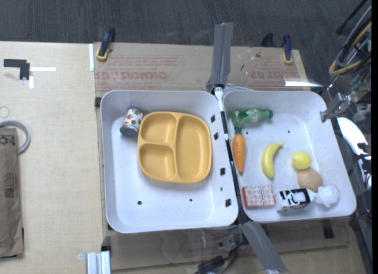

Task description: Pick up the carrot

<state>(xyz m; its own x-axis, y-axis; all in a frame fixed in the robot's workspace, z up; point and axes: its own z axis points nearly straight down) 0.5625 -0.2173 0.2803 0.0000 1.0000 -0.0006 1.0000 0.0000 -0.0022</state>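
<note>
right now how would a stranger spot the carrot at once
Look in the right bin, along its left wall. The carrot lies there lengthwise, just below the green bottle and left of the banana. It is the only orange, tapered thing with a green top.

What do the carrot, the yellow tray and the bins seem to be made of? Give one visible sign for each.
Carrot: likely moulded plastic; even orange colour, smooth skin, a toy look.
Tray: probably matte plastic; one flat yellow tone, rounded moulded compartments.
Bins: seemingly thin glossy plastic; white, soft rounded rims, faint sheen. Painted metal cannot be ruled out.
</note>
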